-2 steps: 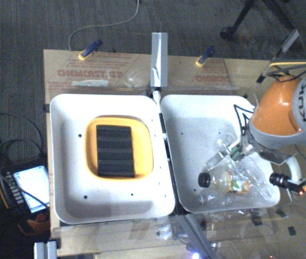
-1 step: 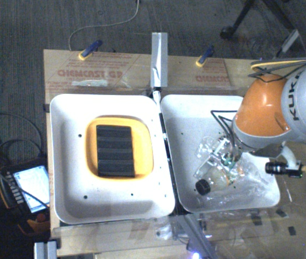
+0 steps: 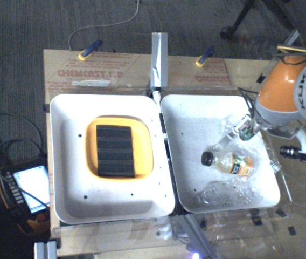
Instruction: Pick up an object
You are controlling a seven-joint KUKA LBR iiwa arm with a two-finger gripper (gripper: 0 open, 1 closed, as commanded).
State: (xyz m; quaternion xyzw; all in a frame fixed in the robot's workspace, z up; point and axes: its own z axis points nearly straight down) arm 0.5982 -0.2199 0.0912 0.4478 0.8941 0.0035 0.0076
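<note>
Looks like the approach step: gripper (image 3: 243,129), can't tell its state, hangs near the small clear plastic bottle with black cap (image 3: 229,163) lying in the right white bin (image 3: 185,144), so next it needs lowering onto it.

I am seeing a clear plastic bottle (image 3: 229,163) with a black cap and an orange-and-green label lying on its side in the right bin (image 3: 188,144), cap pointing left, and a yellow tray (image 3: 92,144) holding a black ribbed block (image 3: 115,150) sitting flat in the left bin (image 3: 67,123).
</note>
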